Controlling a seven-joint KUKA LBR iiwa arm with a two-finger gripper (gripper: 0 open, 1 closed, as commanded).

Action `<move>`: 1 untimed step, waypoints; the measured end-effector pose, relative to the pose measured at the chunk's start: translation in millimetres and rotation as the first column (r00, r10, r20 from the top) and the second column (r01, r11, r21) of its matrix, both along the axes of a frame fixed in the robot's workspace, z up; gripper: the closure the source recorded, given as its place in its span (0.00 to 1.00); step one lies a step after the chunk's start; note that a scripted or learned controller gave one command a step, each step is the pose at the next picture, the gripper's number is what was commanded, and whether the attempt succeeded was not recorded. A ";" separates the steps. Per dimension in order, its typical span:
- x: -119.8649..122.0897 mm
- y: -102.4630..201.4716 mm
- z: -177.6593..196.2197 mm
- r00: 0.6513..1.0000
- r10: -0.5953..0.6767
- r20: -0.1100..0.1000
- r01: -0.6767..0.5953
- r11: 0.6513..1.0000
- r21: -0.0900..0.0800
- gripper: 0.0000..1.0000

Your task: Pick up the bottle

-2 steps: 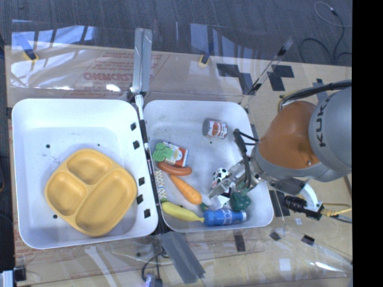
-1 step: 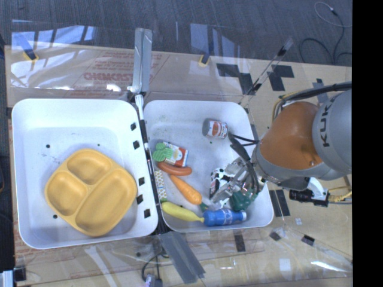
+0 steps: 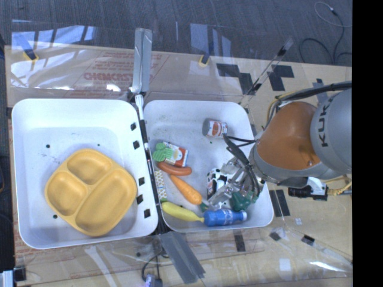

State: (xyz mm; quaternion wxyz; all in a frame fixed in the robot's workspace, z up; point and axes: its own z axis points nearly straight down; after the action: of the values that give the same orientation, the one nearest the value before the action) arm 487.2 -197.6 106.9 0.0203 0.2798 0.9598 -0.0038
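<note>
A blue bottle lies on its side along the front wall of the right bin, its pale cap pointing right. My gripper hangs low over the right side of that bin, just above and behind the bottle. It is crowded by a black-and-white toy on its left and a dark green item right below it. Nothing visibly sits in the gripper, and the bottle rests on the bin floor apart from it.
The right bin also holds a small can at the back, a green-and-orange carton, a sausage, a carrot and a banana touching the bottle's left end. A yellow divided tray lies in the left bin.
</note>
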 end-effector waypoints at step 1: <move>2.3 9.4 0.3 0.964 0.266 -0.002 -0.266 0.964 -0.009 0.00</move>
State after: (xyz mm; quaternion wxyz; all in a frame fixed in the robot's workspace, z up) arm 489.5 -188.2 107.2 0.0213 0.1482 0.9887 -0.0056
